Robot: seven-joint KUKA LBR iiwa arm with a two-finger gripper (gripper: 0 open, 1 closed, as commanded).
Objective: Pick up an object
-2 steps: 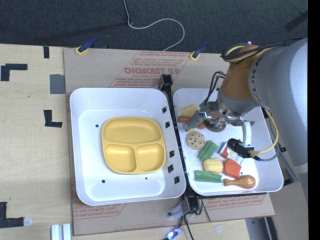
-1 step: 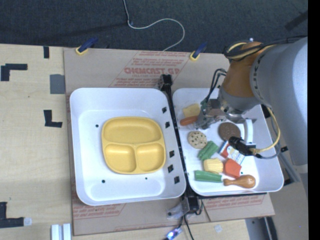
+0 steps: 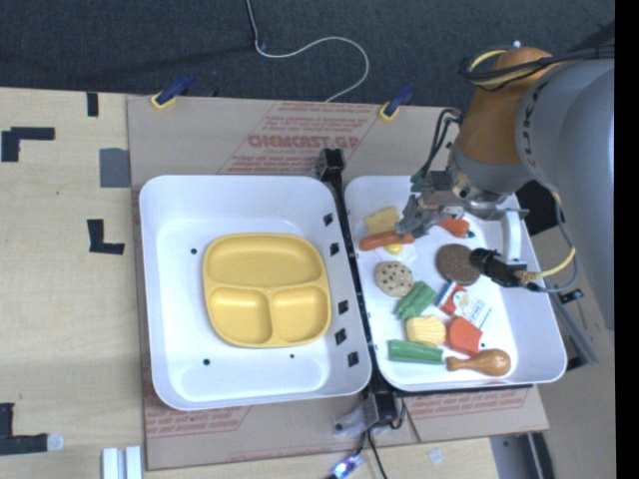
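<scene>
Arm [image 3: 519, 108] reached in over the right bin [image 3: 544, 352], gripper [image 3: 417, 220] low at that bin's far-left part, right above the orange carrot-like piece [image 3: 384, 239] and just beside the yellow cheese wedge [image 3: 380, 219]. Can't tell the gripper's state or whether it had anything; the view was too cluttered there. Rest of the right bin: cookie [image 3: 393, 277] near centre-left, brown round patty [image 3: 456, 262] toward centre, green pieces [image 3: 413, 299], corn [image 3: 425, 329], red block [image 3: 464, 335] and drumstick [image 3: 480, 363] along the near side. Left bin [image 3: 170, 367] held a yellow divided plate [image 3: 267, 288], well apart from the gripper.
</scene>
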